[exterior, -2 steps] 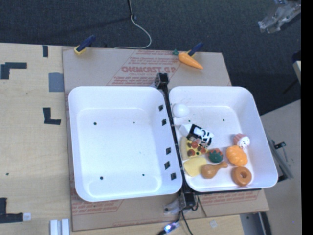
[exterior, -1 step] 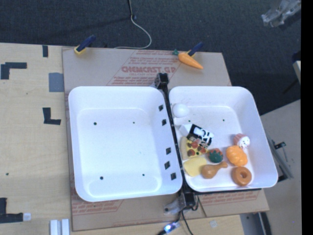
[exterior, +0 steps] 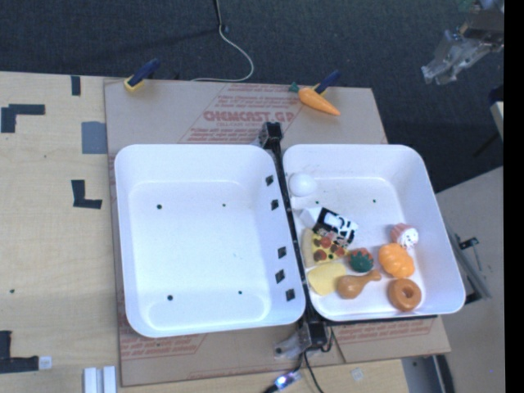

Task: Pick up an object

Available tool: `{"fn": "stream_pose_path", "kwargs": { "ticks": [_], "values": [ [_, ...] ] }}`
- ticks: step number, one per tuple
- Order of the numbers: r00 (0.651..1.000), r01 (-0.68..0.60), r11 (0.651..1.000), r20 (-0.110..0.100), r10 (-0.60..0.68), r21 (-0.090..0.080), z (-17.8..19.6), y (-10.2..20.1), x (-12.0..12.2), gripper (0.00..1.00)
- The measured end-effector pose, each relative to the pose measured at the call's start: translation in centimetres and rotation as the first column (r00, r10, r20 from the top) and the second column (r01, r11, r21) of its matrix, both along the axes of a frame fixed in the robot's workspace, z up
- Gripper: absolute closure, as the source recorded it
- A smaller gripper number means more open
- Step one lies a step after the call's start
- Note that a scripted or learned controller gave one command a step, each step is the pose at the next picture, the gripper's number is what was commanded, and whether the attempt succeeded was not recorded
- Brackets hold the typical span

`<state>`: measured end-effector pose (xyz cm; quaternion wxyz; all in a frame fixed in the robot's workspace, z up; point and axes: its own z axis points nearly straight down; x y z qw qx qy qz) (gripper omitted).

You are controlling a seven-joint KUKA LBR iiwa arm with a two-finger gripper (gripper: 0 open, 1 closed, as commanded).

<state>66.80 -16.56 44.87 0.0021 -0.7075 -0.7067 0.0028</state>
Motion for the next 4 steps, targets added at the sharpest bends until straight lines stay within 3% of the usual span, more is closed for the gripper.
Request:
{"fn": "stream_pose_path", "kwargs": {
  "ticks": [1, 2, 3, 4],
  "values": [
    [1.000, -0.005, 1.000, 0.016, 0.005, -0.001, 9.1, 2.0, 0.1, 1.00],
    [1.000, 0.001, 1.000, -0.003, -0.001, 0.001, -1.9, -1.1, 0.0, 1.00],
    [1.000, -0.006, 1.000, 0.017, 0.006, -0.001, 9.3, 2.3, 0.1, 1.00],
    [1.000, 0.000, 1.000, -0.003, 0.000, 0.001, -2.3, -0.1, 0.0, 1.00]
  ]
}}
